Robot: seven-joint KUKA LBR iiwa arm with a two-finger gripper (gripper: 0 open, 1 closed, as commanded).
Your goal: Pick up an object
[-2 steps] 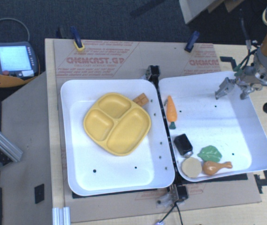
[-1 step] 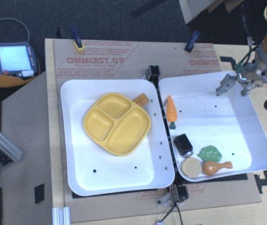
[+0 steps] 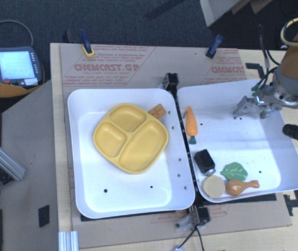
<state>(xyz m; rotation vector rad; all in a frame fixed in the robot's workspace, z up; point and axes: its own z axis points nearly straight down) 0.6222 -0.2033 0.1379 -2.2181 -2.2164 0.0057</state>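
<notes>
Camera view: I looked down at a slant on two white bins set side by side on the bench.
Arm: from my screen it reached in at the right, its orange band over the far right corner of the right bin (image 3: 295,163).
Gripper (image 3: 252,110): it hung over the back part of the right bin; its two fingers stood apart with nothing between them, so I read it as open and empty.
Carrot (image 3: 191,123): it lay along the left wall of the right bin, well left of the gripper.
Black block (image 3: 205,161): it sat nearer the front, just below the carrot.
Round tan disc (image 3: 214,186): it rested at the front left corner of the right bin.
Green leaf (image 3: 234,170): it lay just right of the disc.
Drumstick (image 3: 241,186): it lay beside the disc, under the leaf.
Left bin (image 3: 86,192): it held a yellow divided plate (image 3: 131,138), with a small brown block (image 3: 157,111) at the plate's far edge.
</notes>
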